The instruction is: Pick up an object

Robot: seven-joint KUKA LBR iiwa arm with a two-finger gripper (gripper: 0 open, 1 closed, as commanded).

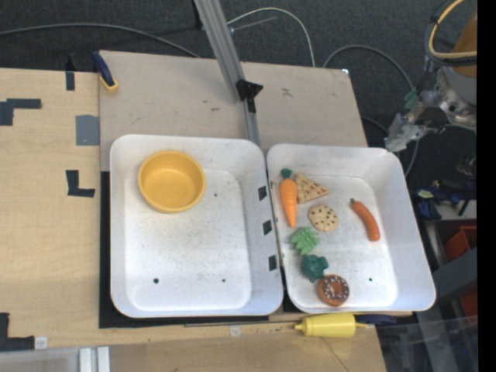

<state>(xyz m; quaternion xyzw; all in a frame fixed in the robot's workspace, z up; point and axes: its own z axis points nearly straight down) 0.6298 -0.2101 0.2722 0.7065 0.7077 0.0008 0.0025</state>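
Gripper [403, 130] is hanging just outside right bin [387, 161], w/ toy food sitting loose inside, awaiting a pick.

Two white bins [124, 208]; one yellow bowl [171, 180]; one carrot [288, 200]; one pizza slice [311, 188]; one cookie [322, 218]; one sausage [365, 219]; two broccoli pieces [304, 241]; one doughnut [333, 290]; one yellow bottle [329, 325].

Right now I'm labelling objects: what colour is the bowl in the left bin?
Yellow; the bowl shows clearly in the camera view.
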